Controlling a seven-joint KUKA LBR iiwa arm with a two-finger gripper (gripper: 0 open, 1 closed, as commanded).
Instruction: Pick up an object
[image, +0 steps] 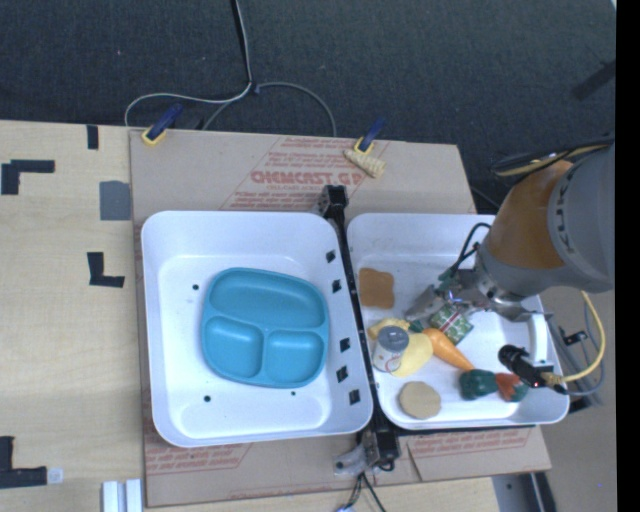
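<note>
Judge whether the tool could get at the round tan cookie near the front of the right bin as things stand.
Probably yes: the round tan cookie lies flat and uncovered, apart from the neighbouring toys, with the tool just above it in the right bin.

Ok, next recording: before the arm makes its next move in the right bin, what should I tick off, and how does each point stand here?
1. Pincer is over the right bin: ok.
2. Something sits between its fingers: cannot tell, the wrist hides them.
3. Targets within reach: ok, the carrot and yellow piece lie just below the pincer.
4. Room around targets: not ok, the carrot, yellow piece and small jar crowd together.
5. Brown square and round tan piece lie apart from the cluster: ok.
6. Left bin holds the blue tray, away from the arm: ok.
</note>
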